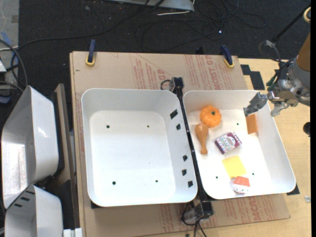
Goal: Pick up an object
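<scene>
Here: pincer [264, 104] spread open, holding nothing, just above orange block [252, 124]; block's long axis runs near-to-far.

A brown board [148, 70] carries two yellow-tipped clamps [90, 53] along its far edge. Black cables [44, 38] trail over the dark floor. At left stand what seem spare white bins [27, 137].

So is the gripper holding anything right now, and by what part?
Nothing is held. The gripper hangs open at the right bin's far edge, just above the orange block, with nothing between its fingers.
</scene>
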Robot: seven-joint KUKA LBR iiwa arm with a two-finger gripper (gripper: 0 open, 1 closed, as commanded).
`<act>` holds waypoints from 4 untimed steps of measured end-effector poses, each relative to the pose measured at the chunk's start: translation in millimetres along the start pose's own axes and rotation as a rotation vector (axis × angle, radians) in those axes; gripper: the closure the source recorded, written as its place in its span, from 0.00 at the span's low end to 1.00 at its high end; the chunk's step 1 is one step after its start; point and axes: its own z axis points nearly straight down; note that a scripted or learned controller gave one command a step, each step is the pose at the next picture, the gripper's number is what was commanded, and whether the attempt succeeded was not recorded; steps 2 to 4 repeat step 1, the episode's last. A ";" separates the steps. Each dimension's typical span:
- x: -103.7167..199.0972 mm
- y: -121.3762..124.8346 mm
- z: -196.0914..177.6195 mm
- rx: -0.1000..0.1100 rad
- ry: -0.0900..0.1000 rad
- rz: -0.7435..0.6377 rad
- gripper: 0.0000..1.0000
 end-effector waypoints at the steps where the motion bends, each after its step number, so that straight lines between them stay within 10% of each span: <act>1: 60.7 -46.7 64.8 0.010 0.005 -0.005 0.00; 4: 60.7 -46.7 64.8 0.010 0.005 -0.005 0.00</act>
